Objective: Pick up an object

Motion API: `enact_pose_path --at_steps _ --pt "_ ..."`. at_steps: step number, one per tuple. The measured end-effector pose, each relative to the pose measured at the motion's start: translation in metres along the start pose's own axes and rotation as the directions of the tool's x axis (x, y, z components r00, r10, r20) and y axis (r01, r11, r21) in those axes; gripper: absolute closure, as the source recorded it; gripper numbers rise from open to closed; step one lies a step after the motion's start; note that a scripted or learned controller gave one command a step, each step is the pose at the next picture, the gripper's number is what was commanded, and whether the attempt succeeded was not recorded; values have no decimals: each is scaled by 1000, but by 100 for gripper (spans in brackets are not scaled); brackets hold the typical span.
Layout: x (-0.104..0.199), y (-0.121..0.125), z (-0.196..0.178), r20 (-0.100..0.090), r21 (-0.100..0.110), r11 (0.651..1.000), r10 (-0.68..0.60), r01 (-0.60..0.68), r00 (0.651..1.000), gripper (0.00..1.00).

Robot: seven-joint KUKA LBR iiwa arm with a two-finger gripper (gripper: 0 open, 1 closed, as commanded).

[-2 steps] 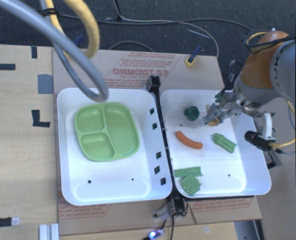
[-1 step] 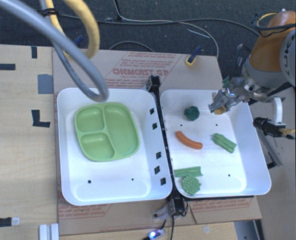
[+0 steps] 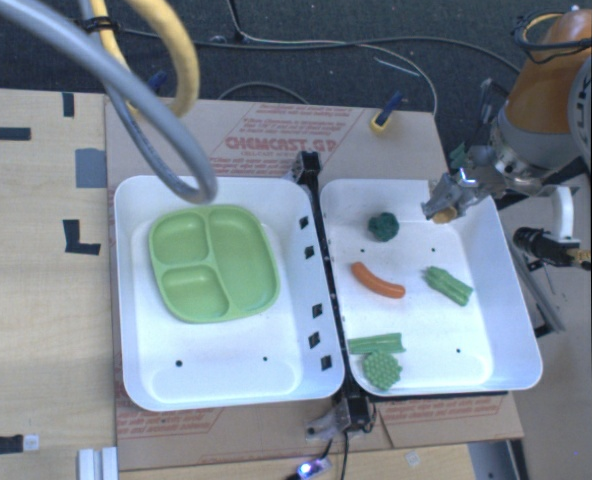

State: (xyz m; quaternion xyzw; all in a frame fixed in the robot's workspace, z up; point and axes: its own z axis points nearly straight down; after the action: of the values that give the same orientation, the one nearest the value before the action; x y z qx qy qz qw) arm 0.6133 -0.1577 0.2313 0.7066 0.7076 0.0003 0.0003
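Pale green, a divided plate [image 3: 214, 264] lies in the left bin [image 3: 136, 368], with nothing else beside it. Moving right, you cross the black divider into the right bin [image 3: 506, 358], where all the candidates sit: an orange sausage-shaped piece [image 3: 378, 281] near the middle, a dark green round piece [image 3: 383, 227] just above it, a green ridged piece [image 3: 448, 286] to its right, and a flat green strip [image 3: 376, 344] touching a round knobbly green piece [image 3: 382, 370] near the front wall. At the far right the gripper [image 3: 444, 206] hangs over the bin's back corner, holding nothing that you can see; the jaws are too small and blurred to say how wide they stand. The dark round piece is nearest and stands well apart from its neighbours, so it looks like the easiest choice. Centre over it, align the jaws to straddle it, then descend straight and close before lifting.
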Motion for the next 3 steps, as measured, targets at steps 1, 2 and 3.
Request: enact_pose_path --at_steps 1,2,3 --pt "60 -7 -5 -2 2 1000 -5 5 1000 100" --pt "116 -8 9 -2 4 1000 -5 5 1000 100" --pt "170 -6 19 -1 4 1000 -5 5 1000 100"
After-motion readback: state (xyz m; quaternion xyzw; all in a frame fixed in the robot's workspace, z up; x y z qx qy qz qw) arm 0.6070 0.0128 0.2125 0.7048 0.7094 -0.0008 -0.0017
